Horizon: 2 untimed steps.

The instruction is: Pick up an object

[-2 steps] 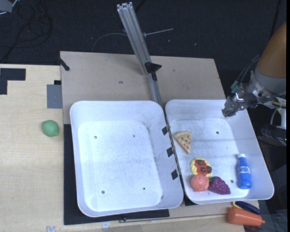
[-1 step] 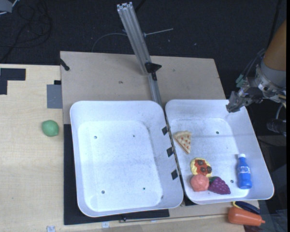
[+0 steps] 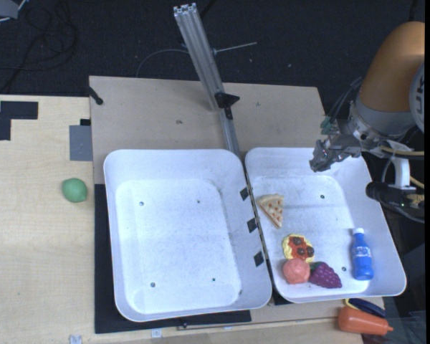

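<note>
Right bin point(image 3: 387, 264) near edge: toy grapes point(image 3: 325, 275), peach point(image 3: 296, 271), blue bottle point(image 3: 360, 254), small pizza toy point(image 3: 298, 246); waffle wedge point(image 3: 272, 209) mid-bin. Gripper point(image 3: 322, 162) hangs over the far rim, nothing visibly held, finger spread unclear. Green ball point(image 3: 74, 190) on bench at left.

Arm point(image 3: 387, 84) reaches in from right, hand point(image 3: 322, 162) pointing down.

right bin point(image 3: 387, 282): pizza slice point(image 3: 272, 209), grapes point(image 3: 325, 275), bottle point(image 3: 360, 254)
left bin point(image 3: 122, 167): beside it
ball point(image 3: 74, 190): left of both
</note>
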### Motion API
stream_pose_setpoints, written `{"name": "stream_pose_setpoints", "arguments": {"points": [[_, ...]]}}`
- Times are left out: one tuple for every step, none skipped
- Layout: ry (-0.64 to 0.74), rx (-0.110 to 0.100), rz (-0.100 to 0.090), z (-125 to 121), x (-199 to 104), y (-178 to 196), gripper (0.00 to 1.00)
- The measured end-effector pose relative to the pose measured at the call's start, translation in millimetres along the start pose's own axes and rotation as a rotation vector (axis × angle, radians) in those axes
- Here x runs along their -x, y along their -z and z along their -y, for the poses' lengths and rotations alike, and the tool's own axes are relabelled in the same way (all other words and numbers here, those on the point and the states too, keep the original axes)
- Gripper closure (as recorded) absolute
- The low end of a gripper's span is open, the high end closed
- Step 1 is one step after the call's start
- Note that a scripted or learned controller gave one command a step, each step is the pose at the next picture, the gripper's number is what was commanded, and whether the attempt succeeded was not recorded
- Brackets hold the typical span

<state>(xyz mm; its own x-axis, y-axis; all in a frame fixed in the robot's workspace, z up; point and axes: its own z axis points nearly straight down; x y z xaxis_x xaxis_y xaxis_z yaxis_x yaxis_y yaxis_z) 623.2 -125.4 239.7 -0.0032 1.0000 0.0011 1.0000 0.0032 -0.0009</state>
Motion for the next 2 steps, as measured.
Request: {"name": "stream_pose_setpoints", "arguments": {"points": [[0.000, 0.001, 0.000, 12.2, -44.8, 1.5, 1.00], [-0.001, 0.000, 0.000, 18.8, -88.7, -7.6, 1.00]]}}
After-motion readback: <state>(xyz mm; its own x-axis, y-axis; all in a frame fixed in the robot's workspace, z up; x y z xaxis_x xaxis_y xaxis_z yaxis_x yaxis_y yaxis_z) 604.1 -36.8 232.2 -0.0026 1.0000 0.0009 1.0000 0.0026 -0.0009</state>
